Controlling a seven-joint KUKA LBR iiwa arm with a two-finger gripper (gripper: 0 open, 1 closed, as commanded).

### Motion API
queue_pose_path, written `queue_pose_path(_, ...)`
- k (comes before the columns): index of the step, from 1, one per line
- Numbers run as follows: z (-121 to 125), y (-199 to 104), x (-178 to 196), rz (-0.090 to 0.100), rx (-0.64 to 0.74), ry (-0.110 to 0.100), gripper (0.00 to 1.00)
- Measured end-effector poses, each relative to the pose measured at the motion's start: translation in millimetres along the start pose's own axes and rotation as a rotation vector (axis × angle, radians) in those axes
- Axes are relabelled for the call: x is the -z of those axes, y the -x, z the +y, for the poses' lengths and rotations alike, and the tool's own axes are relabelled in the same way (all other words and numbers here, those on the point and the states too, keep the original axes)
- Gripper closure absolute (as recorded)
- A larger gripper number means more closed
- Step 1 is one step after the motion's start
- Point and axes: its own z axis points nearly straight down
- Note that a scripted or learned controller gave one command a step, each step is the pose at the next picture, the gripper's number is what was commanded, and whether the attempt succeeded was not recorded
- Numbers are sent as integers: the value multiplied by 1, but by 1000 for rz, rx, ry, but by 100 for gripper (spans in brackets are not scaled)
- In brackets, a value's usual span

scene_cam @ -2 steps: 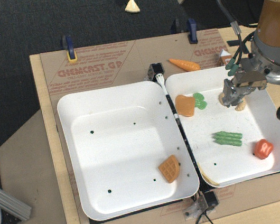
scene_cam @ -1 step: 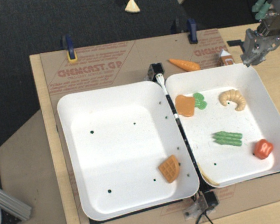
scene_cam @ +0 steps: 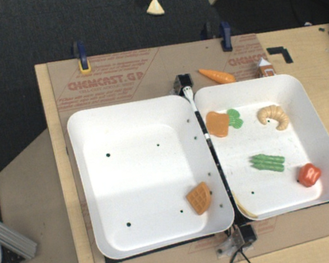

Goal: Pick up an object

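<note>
- Far left, a grey metal frame (scene_cam: 6, 234) runs off the edge, cut short, with a dark rounded thing above it too clipped to name.
- The bench (scene_cam: 65, 176) is pale wood under a brown board printed in red letters, clamped by two blue clamps (scene_cam: 81, 54) at the back; dark floor lies beyond.
- Left bin (scene_cam: 83, 135) now: one waffle (scene_cam: 199, 198) sits near its front right corner, close to the wall.
- Between the bins a black strip runs front to back, and a cable trails off the bottom edge.
- On the board behind the bins lies a carrot (scene_cam: 216, 75), and just right of it a small carton (scene_cam: 265, 68), hard to read.
- Right bin (scene_cam: 322, 131): an orange slab (scene_cam: 217, 123) touches a green broccoli (scene_cam: 234, 118) at the back left.
- A croissant (scene_cam: 274, 116) lies toward the back right, apart from the rest.
- Green beans (scene_cam: 267, 162) lie mid-bin; a red pepper (scene_cam: 309, 175) sits near the front right corner.
- A tan sliver peeks from under this bin's front left edge, mostly hidden.
- Up top, a pale wedge lies on the floor, with tan boards cut off at the frame.
</note>
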Motion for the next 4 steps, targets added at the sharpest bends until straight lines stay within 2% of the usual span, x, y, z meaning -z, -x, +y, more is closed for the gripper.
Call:
queue_pose_path(1, -5, -6, -145, 10, 13, -24, 100)
queue_pose_path(2, -6, -76, -232, 11, 22, -18, 100)
queue_pose_path(3, -3, -94, -31, 5, 18, 14, 100)
queue_pose_path(4, -8, -190, -178, 8, 24, -24, 100)
